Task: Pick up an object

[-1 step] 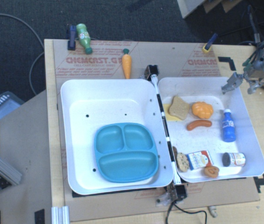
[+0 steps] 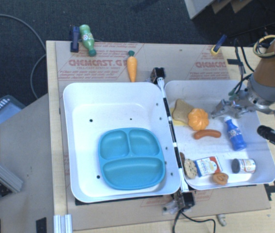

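Gripper (image 2: 231, 108) — just above blue bottle (image 2: 234, 134)

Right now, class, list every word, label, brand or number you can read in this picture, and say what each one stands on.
"CHEMCAST" or something close to it, in red print, blurred: on the brown board behind the left bin, and again behind the right bin.
Green bottle: label too small to read.
Blue bottle: label too small to read.
Small carton: print too blurred to read.
Can: label unreadable.
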`<state>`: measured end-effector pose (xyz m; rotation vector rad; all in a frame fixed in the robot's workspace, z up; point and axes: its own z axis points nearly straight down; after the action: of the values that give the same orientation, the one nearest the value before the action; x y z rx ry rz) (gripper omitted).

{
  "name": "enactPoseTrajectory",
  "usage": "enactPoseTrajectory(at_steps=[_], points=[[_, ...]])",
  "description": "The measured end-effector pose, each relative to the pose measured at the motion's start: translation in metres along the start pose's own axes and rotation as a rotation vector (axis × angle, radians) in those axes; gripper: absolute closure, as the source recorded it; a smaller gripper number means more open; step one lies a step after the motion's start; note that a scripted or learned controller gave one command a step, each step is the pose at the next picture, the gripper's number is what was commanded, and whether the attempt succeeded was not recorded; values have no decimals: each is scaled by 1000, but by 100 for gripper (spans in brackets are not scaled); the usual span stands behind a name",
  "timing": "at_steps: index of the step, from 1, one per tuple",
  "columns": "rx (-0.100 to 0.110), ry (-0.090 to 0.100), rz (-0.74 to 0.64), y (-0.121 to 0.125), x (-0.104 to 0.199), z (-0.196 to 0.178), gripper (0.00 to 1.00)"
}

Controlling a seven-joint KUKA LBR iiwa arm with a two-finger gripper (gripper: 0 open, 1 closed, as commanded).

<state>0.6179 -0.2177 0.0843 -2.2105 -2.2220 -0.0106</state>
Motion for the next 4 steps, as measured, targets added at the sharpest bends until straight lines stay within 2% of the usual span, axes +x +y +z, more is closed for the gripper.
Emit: enactPoseTrajectory(at_steps=[1,2,3,4], points=[[1,-9,5,-43,15,0,0],[-2,-10,5,-43,15,-10,100],[-2,-9,3,38,69,0,100],[0,-10,6,-29,78,-62,100]])
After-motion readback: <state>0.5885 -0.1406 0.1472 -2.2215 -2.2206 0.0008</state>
